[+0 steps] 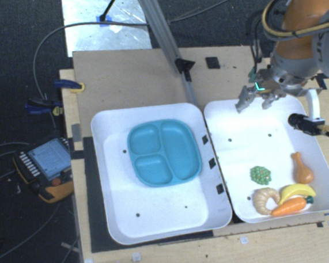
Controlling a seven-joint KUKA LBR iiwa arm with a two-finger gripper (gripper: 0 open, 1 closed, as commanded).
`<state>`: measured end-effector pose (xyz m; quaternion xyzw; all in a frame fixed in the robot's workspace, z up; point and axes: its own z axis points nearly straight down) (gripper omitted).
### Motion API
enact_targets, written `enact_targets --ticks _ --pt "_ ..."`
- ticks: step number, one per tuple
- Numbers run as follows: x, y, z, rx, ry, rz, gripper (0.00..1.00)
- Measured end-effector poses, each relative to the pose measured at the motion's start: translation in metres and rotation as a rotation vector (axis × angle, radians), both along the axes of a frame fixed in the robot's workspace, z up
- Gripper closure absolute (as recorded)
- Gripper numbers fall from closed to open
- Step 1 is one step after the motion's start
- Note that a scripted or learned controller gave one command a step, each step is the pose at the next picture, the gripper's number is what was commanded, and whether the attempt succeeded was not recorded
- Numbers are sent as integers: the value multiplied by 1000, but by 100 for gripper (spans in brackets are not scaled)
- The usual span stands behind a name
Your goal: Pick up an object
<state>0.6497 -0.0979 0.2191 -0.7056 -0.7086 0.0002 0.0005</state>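
Note:
My gripper (pixel 255 101) hangs over the far edge of the right bin (pixel 241 149), its two fingers spread apart with nothing between them. Well below it, in the bin's near right corner, lie several toy foods: a green broccoli piece (pixel 261 175), a brown chicken drumstick (pixel 300 168), a tan croissant (pixel 265 199), a yellow banana (pixel 297 190) and an orange carrot (pixel 288 205). The croissant, banana and carrot touch each other.
The left bin (pixel 120 207) holds a blue divided plate (pixel 164 152). A black fitting (pixel 304 122) sticks in over the right bin's right wall. A grey pole (pixel 164 35) slants across the bench behind the bins. Tools and cables lie off the bench at left.

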Motion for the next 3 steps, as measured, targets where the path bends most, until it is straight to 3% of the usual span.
enact_targets --ticks 1,3 --pt "1 0 1 0 -3 0 0" --pt "-3 -2 -120 -1 3 -4 0"
